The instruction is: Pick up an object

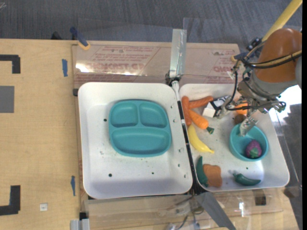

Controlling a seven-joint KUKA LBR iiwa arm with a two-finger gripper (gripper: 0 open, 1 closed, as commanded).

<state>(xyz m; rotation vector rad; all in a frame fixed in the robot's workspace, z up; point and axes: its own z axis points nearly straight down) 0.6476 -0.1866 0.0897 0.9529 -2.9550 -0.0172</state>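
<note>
My gripper (pixel 247 127) hangs over the right bin (pixel 280 176), just above the far rim of a teal bowl (pixel 238 146). A purple and green fruit (pixel 254 149) lies in that bowl. Left of the gripper lie two orange carrots (pixel 199 101) (pixel 199 120), with a yellow banana (pixel 197 141) below them. A small white and black piece (pixel 211 110) sits between the carrots and the gripper. An orange thing (pixel 240 111) is partly hidden behind the wrist. Nothing is visibly held.
A teal divided plate (pixel 139 128) lies in the left bin (pixel 91 166). Near the right bin's front edge are a brown-orange piece (pixel 213 174), a dark green thing (pixel 200 170) beside it and a green pepper-like thing (pixel 246 178). The bins' shared wall (pixel 183 128) runs between them.
</note>
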